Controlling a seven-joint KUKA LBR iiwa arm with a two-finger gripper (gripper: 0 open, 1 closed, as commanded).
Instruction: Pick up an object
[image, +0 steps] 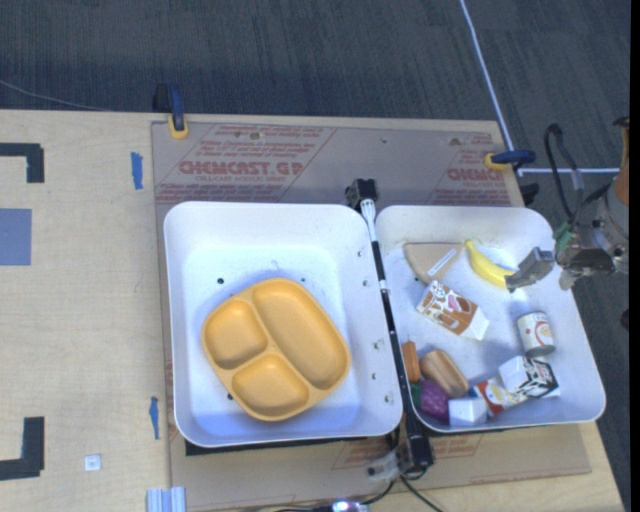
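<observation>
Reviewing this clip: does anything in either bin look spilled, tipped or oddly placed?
Nothing looks spilled or broken. The right bin holds a loose jumble: a small can and cartons lying on their sides, plus a banana. The yellow divided plate sits skewed in the left bin. The claw hovers near the banana.

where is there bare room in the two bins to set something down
Left bin: bare floor along the top, above the yellow tray. Right bin: a small patch between the carton and the can. Its bottom edge is crowded, and the gripper sits by the banana.
</observation>
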